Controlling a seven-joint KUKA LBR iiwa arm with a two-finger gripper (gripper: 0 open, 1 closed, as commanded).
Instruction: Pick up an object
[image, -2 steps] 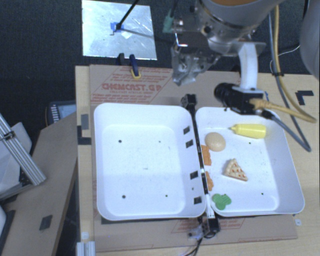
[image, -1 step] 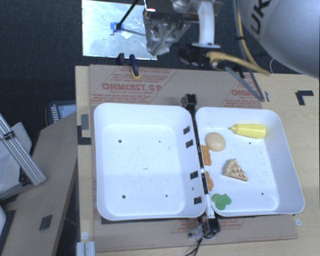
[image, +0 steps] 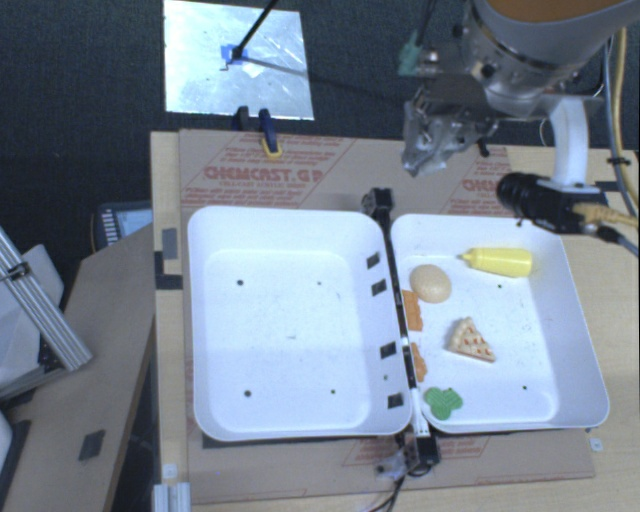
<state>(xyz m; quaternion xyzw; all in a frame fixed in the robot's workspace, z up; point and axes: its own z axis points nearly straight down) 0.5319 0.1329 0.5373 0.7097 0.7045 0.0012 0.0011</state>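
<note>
Looking down on the bench (image: 330, 160), you see the jaws (image: 432, 152) hanging high above its far side, beyond the back rim of the right bin (image: 570, 300) and clear of everything in it. From this angle you cannot tell whether they are apart or together; the metal parts blur into one grey mass. Nothing shows between them.

Your objects all lie in the right bin. A yellow bottle-shaped piece (image: 497, 262) rests on its side near the back wall. Just in front of it and to the left sits a beige egg-like lump (image: 432, 283). A wedge-shaped toy slice (image: 470, 340), tan with a darker crust pattern, lies near the middle. Along the left wall, beside the divider where the bins meet, you have two orange pieces (image: 412, 312), one behind the other, and a green leafy toy (image: 442, 402) in the near left corner.

The left bin (image: 210, 330) shows bare white floor with a few dark specks. A reflective square sheet (image: 238, 58) lies on the dark floor beyond the bench.
</note>
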